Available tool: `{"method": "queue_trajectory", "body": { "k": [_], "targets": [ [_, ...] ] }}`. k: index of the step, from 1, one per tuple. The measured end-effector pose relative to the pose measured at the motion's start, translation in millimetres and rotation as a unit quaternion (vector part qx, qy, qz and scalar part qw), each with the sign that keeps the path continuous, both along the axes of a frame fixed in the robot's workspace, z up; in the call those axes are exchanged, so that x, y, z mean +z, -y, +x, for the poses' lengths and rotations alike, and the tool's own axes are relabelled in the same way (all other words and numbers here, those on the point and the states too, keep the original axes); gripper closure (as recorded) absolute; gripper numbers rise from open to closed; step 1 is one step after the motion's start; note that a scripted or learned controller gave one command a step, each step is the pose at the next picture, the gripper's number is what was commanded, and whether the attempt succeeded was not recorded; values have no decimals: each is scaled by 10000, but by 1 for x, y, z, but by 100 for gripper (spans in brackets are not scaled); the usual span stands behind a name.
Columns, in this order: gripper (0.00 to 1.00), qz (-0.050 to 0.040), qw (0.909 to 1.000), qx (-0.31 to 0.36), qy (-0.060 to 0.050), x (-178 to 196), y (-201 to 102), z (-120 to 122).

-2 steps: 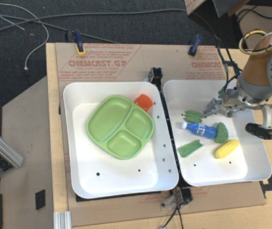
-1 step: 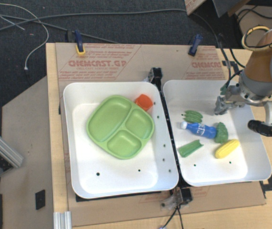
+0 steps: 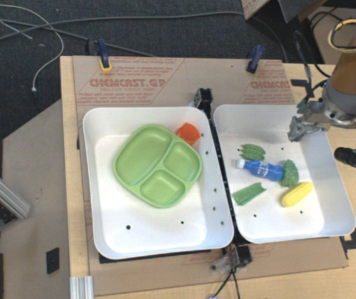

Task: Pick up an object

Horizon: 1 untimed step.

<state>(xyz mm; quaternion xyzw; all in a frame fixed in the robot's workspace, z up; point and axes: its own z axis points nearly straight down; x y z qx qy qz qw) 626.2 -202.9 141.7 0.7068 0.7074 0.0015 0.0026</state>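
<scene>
Positioned at the far right corner of the right bin point(image 3: 333, 220), the gripper point(image 3: 300, 129) is seen from above as a small grey block hanging over the bin's white floor, with the orange-banded arm point(image 3: 351, 80) rising behind it toward the right edge of the view. Whether the gripper is released or clenched cannot be told, and nothing is seen held by it. The graspable objects are gathered in the middle of the right bin, all apart from the gripper. A blue bottle point(image 3: 260, 168) with a white cap end is laid on its side near the bin's centre. Just beyond it, toward the far wall, a dark green leafy vegetable point(image 3: 252, 151) is found. A small green broccoli-like piece point(image 3: 289, 172) is seen touching the bottle's right end, and a yellow corn cob point(image 3: 297, 194) is placed just in front of that piece. A flat green pea pod point(image 3: 249, 193) is laid in front of the bottle, on the side toward the bin's left wall. Beside the right bin, across a black divider, the left bin point(image 3: 103, 229) is set; a light green divided plate point(image 3: 158, 165) is held in it, tilted diagonally, and an orange object point(image 3: 189, 132) is tucked against the plate's far right corner. Both bins are borne by a cardboard sheet point(image 3: 134, 76) clamped at its far edge by two blue clamps point(image 3: 105, 56).
</scene>
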Motion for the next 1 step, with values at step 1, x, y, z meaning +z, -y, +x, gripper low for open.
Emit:
{"method": "queue_trajectory", "body": {
  "k": [1],
  "targets": [
    [100,-5,10000,6,13,65,-3,4]
  ]
}}
